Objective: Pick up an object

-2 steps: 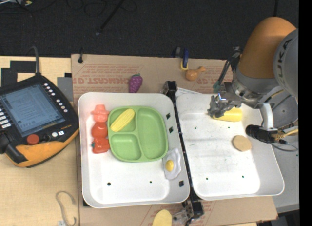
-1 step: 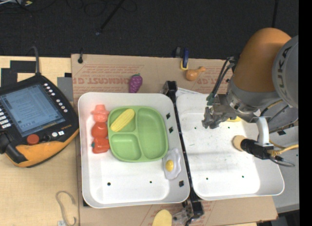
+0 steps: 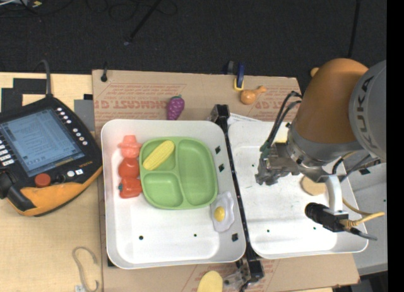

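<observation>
A lime-green divided plastic plate (image 3: 183,174) carries a yellow toy corn cob (image 3: 157,154); a red-and-pink plastic figure (image 3: 129,167) lies at centre-left of the frame.

Arm over the right bin, toys in the left.

The arm (image 3: 334,114) reached in over the right bin (image 3: 284,234), its gripper (image 3: 268,174) low above the bin floor. In the left bin (image 3: 164,240) lay a green divided plate (image 3: 180,174) bearing a corn cob (image 3: 157,154), with a red toy figure (image 3: 129,168) beside it and a fried egg (image 3: 221,212) near the divider.
</observation>
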{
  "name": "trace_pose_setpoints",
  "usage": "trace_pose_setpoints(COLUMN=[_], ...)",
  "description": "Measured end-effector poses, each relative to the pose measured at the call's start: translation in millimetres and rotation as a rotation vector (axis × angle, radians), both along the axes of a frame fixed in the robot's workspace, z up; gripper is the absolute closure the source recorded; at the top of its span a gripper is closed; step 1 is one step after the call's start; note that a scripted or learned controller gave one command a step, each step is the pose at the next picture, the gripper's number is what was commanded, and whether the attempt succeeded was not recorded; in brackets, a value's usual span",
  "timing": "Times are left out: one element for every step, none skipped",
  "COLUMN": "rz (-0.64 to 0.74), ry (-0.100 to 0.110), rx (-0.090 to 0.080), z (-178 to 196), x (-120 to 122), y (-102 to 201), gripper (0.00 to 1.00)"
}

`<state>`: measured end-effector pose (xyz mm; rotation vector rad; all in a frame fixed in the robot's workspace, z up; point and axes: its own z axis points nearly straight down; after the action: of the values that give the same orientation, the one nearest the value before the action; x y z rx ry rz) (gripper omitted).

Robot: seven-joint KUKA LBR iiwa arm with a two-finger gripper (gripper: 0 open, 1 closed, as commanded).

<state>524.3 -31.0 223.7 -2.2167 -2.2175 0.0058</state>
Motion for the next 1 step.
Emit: trace_pose_setpoints(rz=[0.001], ry=[-0.001], rx=[0.001], z=[10.5], x=[-32.9], y=[32.5], gripper=[1.00])
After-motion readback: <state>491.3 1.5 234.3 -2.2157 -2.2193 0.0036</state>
